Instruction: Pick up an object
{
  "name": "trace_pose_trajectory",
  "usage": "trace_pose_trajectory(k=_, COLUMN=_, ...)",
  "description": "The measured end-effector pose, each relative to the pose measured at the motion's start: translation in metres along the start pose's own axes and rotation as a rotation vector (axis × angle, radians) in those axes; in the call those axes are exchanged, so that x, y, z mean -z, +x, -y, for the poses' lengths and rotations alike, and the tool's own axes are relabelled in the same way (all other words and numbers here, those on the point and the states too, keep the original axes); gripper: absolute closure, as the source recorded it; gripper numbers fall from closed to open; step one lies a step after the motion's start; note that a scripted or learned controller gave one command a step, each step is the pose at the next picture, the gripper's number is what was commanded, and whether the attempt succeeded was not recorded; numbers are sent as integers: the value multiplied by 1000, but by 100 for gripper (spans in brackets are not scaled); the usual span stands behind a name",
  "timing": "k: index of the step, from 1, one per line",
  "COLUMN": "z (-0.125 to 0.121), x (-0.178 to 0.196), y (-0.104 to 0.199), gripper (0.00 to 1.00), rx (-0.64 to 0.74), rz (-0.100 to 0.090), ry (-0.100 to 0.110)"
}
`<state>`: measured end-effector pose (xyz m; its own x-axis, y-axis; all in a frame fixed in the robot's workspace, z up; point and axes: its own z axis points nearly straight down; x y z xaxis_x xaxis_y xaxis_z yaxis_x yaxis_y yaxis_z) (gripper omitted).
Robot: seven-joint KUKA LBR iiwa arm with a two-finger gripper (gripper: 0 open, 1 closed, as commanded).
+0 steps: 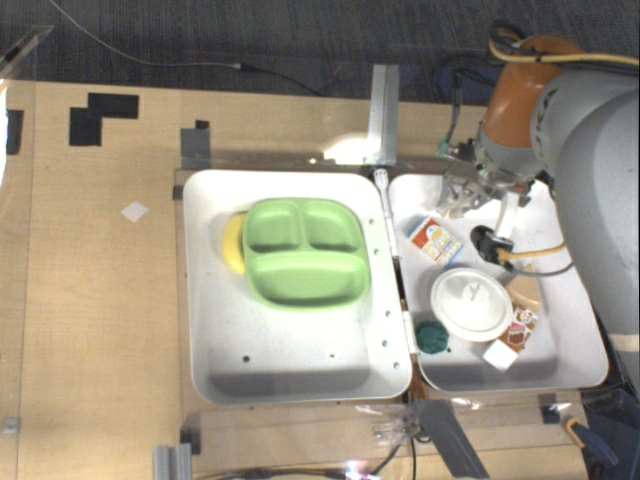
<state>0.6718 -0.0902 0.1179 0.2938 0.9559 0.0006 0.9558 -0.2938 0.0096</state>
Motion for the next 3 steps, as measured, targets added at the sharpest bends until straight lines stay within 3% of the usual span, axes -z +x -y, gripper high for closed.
trace_pose_trajectory(k=1, z=0, x=0, y=0, gripper=0, rx=1, rz=0, ry=0)
trace_pose_trajectory(k=2, z=38, x=-20, y=-23, gripper=0, rx=45, rz=-7, ry=-17)
trace_pose_trajectory(k=3, z=7, x=70, y=21, gripper=0, rx=-3, rz=-1, ry=2)
